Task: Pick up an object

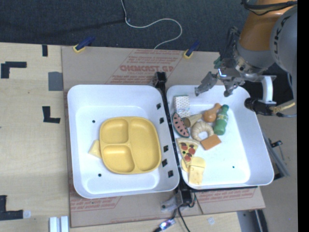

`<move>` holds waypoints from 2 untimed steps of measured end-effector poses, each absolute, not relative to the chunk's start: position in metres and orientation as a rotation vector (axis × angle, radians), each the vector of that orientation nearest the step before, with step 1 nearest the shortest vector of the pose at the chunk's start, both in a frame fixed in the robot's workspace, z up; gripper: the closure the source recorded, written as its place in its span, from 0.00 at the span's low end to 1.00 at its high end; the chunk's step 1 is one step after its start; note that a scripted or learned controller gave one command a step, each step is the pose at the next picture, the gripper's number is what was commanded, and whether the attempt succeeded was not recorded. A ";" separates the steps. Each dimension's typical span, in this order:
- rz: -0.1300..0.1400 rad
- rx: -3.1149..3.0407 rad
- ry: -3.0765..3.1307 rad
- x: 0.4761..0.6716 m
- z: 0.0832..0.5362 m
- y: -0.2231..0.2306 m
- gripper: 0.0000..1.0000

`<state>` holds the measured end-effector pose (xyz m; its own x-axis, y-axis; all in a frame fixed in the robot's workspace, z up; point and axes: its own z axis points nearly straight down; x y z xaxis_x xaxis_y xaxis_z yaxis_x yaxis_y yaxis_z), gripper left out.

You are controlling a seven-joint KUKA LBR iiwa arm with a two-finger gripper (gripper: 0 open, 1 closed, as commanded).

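My gripper (pixel 217 86) hangs over the back edge of the right bin (pixel 241 170), open, with nothing between its fingers. Below it, toy food lies clustered in the bin's left half: a silvery packet (pixel 182 103), a watermelon slice (pixel 181 124), a brown drumstick (pixel 211 113), a green bottle (pixel 221 120), a pale croissant (pixel 200 128), an orange block (pixel 210 141), a pizza slice (pixel 187 150) and a yellow cheese wedge (pixel 196 171). The drumstick and bottle lie closest to the gripper, just in front of it.
The left bin (pixel 82 105) holds a yellow divided plate (pixel 130 145) with a pale yellow wedge (pixel 93 149) tucked at its left edge. A black divider with clips (pixel 166 129) runs between the bins. A cable (pixel 154 24) lies behind them.
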<state>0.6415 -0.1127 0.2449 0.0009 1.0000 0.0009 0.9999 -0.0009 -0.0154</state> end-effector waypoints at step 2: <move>0.007 -2.217 -2.221 0.636 0.195 -0.106 0.00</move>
<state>0.6360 -0.1062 0.1949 -0.0019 1.0000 -0.0005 1.0000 0.0019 -0.0055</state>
